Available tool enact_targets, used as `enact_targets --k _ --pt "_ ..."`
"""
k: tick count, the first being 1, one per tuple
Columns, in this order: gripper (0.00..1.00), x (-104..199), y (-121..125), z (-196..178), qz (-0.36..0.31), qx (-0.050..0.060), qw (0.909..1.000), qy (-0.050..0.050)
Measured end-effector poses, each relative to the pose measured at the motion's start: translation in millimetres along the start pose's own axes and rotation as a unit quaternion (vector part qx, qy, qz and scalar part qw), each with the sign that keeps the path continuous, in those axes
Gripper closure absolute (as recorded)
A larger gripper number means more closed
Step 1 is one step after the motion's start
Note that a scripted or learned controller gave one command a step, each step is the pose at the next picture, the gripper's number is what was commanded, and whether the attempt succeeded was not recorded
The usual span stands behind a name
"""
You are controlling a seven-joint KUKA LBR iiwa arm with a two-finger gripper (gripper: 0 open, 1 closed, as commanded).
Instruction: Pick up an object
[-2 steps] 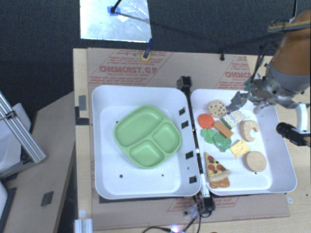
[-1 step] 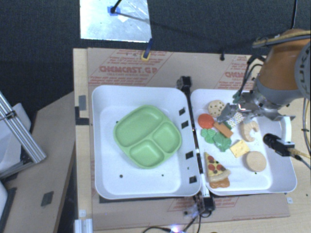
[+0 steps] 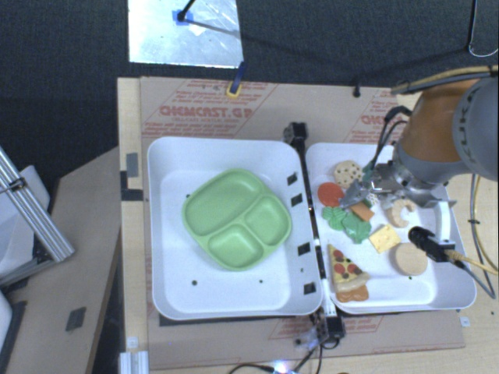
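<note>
White bins sit side by side on my bench. I see a green plate (image 3: 237, 219) with three parts in the left bin (image 3: 168, 287). The right bin (image 3: 452, 291) holds toy food packed close: a cookie (image 3: 345, 171), a red tomato slice (image 3: 330, 193), a green leafy piece (image 3: 349, 221), a yellow cheese square (image 3: 383, 238), a pizza slice (image 3: 345, 269) and a tan round piece (image 3: 410, 259). My gripper (image 3: 361, 191) is low over the food, between the tomato slice and a small orange piece (image 3: 361, 211). I cannot tell how it is set, or if it holds anything.
</note>
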State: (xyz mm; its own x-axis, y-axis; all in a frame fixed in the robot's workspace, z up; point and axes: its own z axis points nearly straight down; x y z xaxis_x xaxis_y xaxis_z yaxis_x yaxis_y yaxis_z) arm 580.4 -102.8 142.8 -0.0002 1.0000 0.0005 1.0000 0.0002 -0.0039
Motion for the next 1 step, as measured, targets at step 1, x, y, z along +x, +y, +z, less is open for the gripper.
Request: enact_targets --k 1 --pt "0.00 0.2 0.4 51.6 0.000 -0.001 1.0000 0.000"
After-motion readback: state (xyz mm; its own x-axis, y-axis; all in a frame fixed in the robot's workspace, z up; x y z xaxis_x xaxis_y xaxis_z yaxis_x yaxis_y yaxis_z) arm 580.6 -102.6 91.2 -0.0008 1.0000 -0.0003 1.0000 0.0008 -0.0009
